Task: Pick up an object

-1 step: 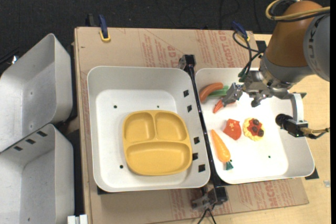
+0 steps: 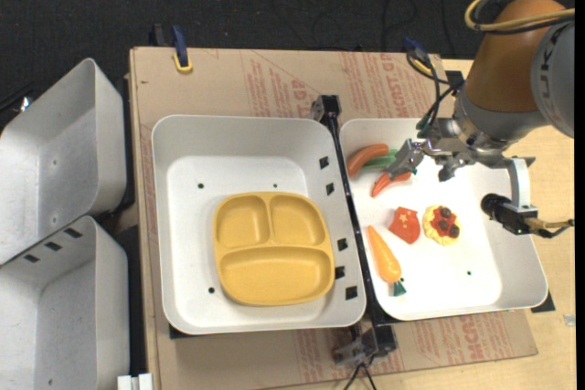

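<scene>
Arm: the grey arm with its orange band [image 2: 512, 41] reaches in from the right and hangs over the upper part of the right bin.
Pincer: the pincer [image 2: 409, 162] sits low over the right bin's upper left area, just beside the green stems of the two peppers; whether it is wide or narrow cannot be told from this slant, and nothing is seen held in it.
Right bin: the white right bin [image 2: 475, 288] holds all the small toy foods.
Peppers: an orange chili pepper [image 2: 367, 156] lies near the bin's upper left wall, with a red chili pepper [image 2: 384, 183] just below it, both with stems toward the pincer.
Strawberry: a red strawberry piece [image 2: 406, 225] lies mid-bin.
Pastry: a yellow pastry with dark red topping [image 2: 441, 225] lies just right of the strawberry piece.
Carrot: an orange carrot [image 2: 384, 258] lies along the left wall, green end toward the front.
Left bin: the white left bin [image 2: 183, 196] holds a yellow divided plate [image 2: 272, 247] with three compartments.
Tabletop: both bins rest side by side on a brown board tabletop [image 2: 256, 78].
</scene>
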